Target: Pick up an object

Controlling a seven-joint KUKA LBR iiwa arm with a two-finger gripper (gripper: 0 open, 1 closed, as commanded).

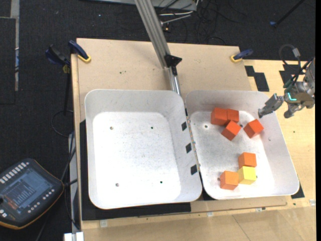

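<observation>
A teach pendant is lying on the dark floor at the far left, its screen lit. Two blue clamps are gripping the bench at its upper left corner. The left bin is sitting on the bench with nothing but small dark specks showing on its floor. A metal pole is slanting down from the top to the seam between the two bins.

The right bin is holding the blocks. Near its upper middle, three orange blocks are crowded together, touching one another, and a fourth orange block is lying just beside them to the right, tilted. Lower down, an orange block is resting against a yellow block, and another orange block is touching the yellow one on its left. A third clamp is gripping the bench's upper right edge.

The gripper is hovering over the right bin's upper right rim, near the tilted block but apart from it. Its fingers are being held spread, and nothing is being pinched between them.
</observation>
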